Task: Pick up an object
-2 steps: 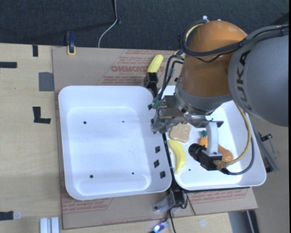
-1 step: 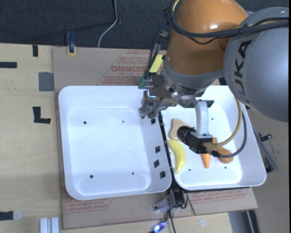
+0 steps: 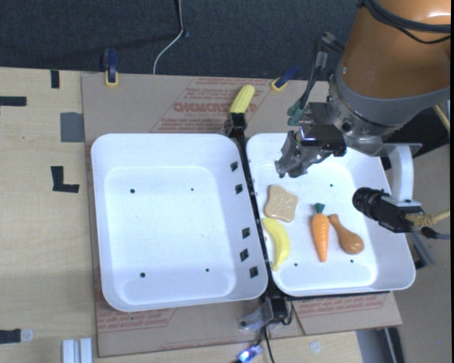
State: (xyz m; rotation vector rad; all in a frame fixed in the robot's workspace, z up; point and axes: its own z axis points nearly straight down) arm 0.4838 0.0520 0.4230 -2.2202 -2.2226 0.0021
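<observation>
Cardboard-topped bench point(image 3: 136, 97) carries two shallow white plastic bins; right bin point(image 3: 378, 278) holds a tan bread slice point(image 3: 281, 203), with yellow banana point(image 3: 277, 242), orange carrot point(image 3: 321, 237) and brown drumstick point(image 3: 346, 235) beside it. Gripper point(image 3: 293, 165) hovers just above the bread, can't tell the fingers' state.

bread slice point(image 3: 281, 203) just below claw point(image 3: 293, 166) | banana point(image 3: 278, 241) further below-left | carrot point(image 3: 321, 237), drumstick point(image 3: 346, 234) below-right, all lying flat
</observation>
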